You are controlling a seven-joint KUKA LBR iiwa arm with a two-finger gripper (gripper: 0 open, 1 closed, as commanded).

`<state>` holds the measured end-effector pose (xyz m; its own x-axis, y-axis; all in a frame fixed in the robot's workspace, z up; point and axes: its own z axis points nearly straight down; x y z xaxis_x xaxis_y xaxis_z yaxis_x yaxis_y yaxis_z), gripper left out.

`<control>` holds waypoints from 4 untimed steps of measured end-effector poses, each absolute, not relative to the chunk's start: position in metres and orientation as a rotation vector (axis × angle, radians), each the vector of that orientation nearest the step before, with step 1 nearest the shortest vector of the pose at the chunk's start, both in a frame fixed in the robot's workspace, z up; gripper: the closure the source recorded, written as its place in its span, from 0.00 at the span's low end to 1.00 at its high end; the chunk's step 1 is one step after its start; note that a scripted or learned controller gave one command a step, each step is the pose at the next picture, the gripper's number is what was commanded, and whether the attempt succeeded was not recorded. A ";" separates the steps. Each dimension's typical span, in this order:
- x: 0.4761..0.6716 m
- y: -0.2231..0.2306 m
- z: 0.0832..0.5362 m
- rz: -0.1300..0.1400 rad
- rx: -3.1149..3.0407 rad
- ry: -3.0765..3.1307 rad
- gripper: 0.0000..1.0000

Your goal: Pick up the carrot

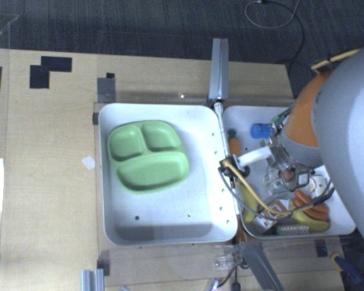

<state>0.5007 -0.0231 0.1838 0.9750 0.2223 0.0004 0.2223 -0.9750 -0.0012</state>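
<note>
The carrot (234, 146) is a small orange piece with a green top. It lies in the right bin (245, 115), close against that bin's left wall near the back. My gripper (277, 179) hangs low over the middle of the right bin, to the right of the carrot and a little nearer the front, apart from it. The grey arm with its orange band (303, 123) covers the bin's right side.
A green divided plate (148, 155) lies in the left bin (164, 226). In the right bin, a blue object (260, 130) sits near the back. A yellow banana (308, 221), red-orange sausage-like pieces (310, 209) and other small items crowd the front.
</note>
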 end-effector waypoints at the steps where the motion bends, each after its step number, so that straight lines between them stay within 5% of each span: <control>1: 0.487 0.012 0.196 -0.001 -3.116 -0.382 1.00; 2: 0.487 0.054 0.202 0.000 -3.098 -0.516 1.00; 3: 0.536 0.017 0.187 -0.001 -3.084 -0.598 1.00; 4: 0.536 0.017 0.187 -0.001 -3.084 -0.598 0.00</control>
